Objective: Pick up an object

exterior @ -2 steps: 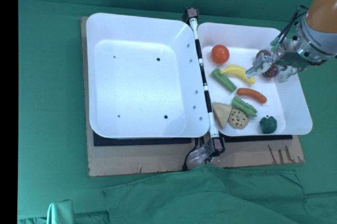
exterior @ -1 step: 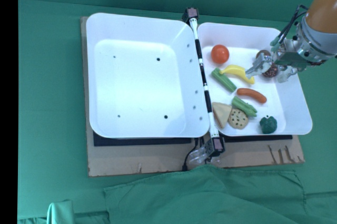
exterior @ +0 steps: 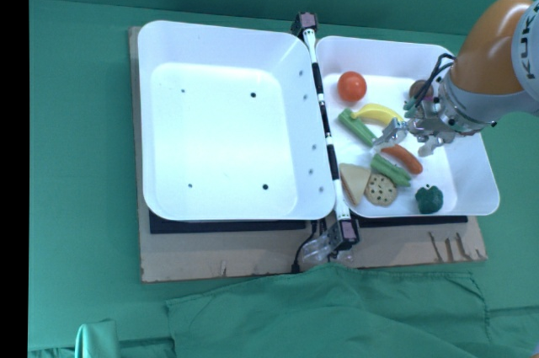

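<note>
Camera view: you've got the arm (exterior: 497, 53) coming in from the right over the right bin (exterior: 472, 179). Its jaws (exterior: 410, 135) look spread apart, nothing btwn them, hovering just above the sausage (exterior: 402, 158) and beside the banana (exterior: 376, 114). Also in that bin: tomato (exterior: 352, 86), green bean (exterior: 357, 127), second green piece (exterior: 390, 171), cheese wedge (exterior: 354, 181), cookie (exterior: 381, 191), green pepper (exterior: 429, 199). Left bin (exterior: 168, 45) sits alongside on the counter (exterior: 76, 137).

gripper (exterior: 410, 138) low, fingers spread
</note>
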### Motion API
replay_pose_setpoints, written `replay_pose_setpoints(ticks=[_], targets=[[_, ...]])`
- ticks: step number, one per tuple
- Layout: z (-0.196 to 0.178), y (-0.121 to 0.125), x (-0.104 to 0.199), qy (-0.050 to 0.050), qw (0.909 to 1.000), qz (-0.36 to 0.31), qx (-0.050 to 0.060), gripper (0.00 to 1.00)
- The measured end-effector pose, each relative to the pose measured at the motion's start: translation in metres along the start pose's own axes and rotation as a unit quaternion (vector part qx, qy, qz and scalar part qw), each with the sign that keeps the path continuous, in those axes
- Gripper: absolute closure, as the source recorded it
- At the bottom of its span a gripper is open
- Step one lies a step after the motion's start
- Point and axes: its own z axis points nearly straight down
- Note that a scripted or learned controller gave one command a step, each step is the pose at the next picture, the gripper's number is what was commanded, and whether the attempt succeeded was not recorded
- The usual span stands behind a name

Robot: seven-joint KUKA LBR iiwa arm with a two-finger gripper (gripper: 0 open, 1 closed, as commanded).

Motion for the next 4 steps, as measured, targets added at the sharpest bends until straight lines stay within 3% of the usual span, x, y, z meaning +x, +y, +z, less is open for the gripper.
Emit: replay_pose_setpoints(ticks=[1,2,3,4], targets=[[-0.009,0.002,0.002,-0.001,1.0000,-0.002,-0.007,0.00],[-0.009,0.002,0.002,-0.001,1.0000,-0.002,-0.007,0.00],[0.016,-0.045,-0.038,-0.002,0.9999,0.000,-0.013,0.00],[0.003,-0.042,-0.039,-0.006,0.9998,0.000,-0.018,1.00]])
